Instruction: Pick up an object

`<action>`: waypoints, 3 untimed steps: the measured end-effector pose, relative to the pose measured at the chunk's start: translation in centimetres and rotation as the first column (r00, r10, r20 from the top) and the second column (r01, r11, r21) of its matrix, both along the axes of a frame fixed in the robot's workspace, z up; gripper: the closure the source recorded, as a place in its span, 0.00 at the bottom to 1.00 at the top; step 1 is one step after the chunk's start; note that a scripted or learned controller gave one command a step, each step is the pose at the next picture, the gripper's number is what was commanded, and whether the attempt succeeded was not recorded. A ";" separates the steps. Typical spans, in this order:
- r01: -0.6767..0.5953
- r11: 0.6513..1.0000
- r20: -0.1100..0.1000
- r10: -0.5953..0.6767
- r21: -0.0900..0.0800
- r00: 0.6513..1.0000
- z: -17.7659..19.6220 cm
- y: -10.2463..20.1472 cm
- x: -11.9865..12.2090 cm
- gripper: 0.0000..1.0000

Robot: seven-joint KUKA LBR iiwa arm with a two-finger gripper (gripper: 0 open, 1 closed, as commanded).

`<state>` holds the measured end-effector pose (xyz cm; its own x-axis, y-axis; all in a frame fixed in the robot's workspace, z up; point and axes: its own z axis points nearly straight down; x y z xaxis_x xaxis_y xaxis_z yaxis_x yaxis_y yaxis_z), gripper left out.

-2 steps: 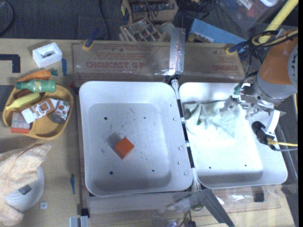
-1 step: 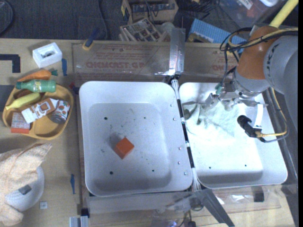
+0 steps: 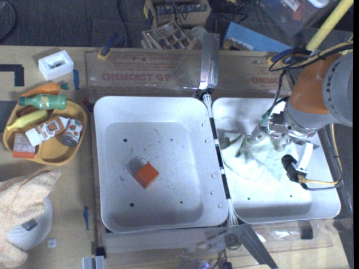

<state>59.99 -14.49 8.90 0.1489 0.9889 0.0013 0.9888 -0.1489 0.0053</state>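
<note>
Reaching in from the right, the grey arm (image 3: 331, 88) with its orange band hangs over the right bin (image 3: 314, 206), and its gripper (image 3: 259, 142) sits low over a pale, crumpled cloth-like heap (image 3: 255, 158) in that bin's upper left part. The gripper blurs into the heap, so I cannot tell how it is set or whether it has hold of anything. A black and yellow cable (image 3: 305, 178) loops from the wrist across the bin's right side.

The left bin (image 3: 112, 116) holds a single orange block (image 3: 147, 175), lying a little left of its middle with a small grey shadow or scrap beside it. The block is well apart from the gripper, with the raised rims where the two bins meet lying between them.

Off the bench's left end, a yellow bowl (image 3: 59, 157) is piled with toy food and small packets, a green bottle (image 3: 44, 101) lying across the top. A white box (image 3: 56, 64) sits behind the bowl, and a tan towel (image 3: 25, 198) lies in front of it. A clear plastic panel (image 3: 146, 72) stands along the back of the bins.
</note>
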 end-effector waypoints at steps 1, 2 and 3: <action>-0.055 0.998 0.003 0.055 -0.001 0.998 -0.1 -5.9 0.2 0.00; 0.012 1.000 -0.003 -0.012 -0.001 1.000 2.8 -6.8 2.6 0.00; -0.229 0.973 0.000 0.229 -0.002 0.973 0.0 -1.0 3.5 0.00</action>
